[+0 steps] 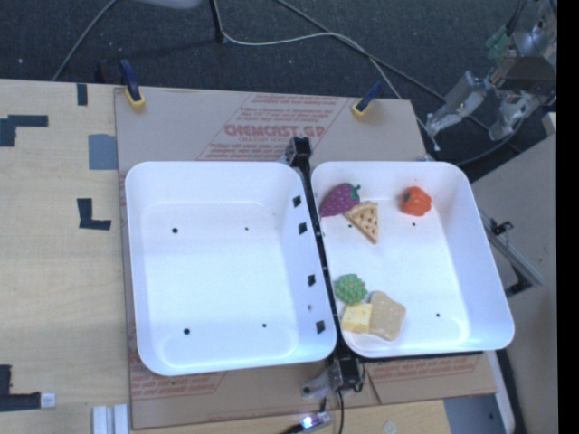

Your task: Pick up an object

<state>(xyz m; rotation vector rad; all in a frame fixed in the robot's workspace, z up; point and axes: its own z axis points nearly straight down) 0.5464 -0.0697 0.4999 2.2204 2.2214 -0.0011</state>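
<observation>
- The gripper (452,107) is up in the top right corner, off to the side of the bins and above the brown board (271,125).
- Its metal fingers (445,116) point down and to the left, toward the corner of the right bin (470,269).
- The fingers are small and blurry here, so I cannot tell if they are apart or together.
- There is nothing between the fingers.
- All the toy food lies in the right bin, well apart from the gripper.
- A red tomato (416,201) sits near the top of the right bin. It is the toy closest to the fingers, but it is not touching them.
- A bunch of purple grapes (338,199) lies near the top left of the right bin, close to the wall in the middle.
- A yellow waffle slice (365,221) lies just beside the grapes, a bit lower and to the right, and seems to touch them.
- A green broccoli (350,287) lies lower down in the right bin, near the middle wall.
- A yellow cheese block (356,317) lies just under the broccoli.
- A tan slice of bread (387,316) lies right next to the cheese block, touching it.
- The left bin (217,269) sits side by side with the right bin, and black clips join them in the middle.
- Both bins rest on the brown board, which lies on a light wooden bench (54,287).
</observation>
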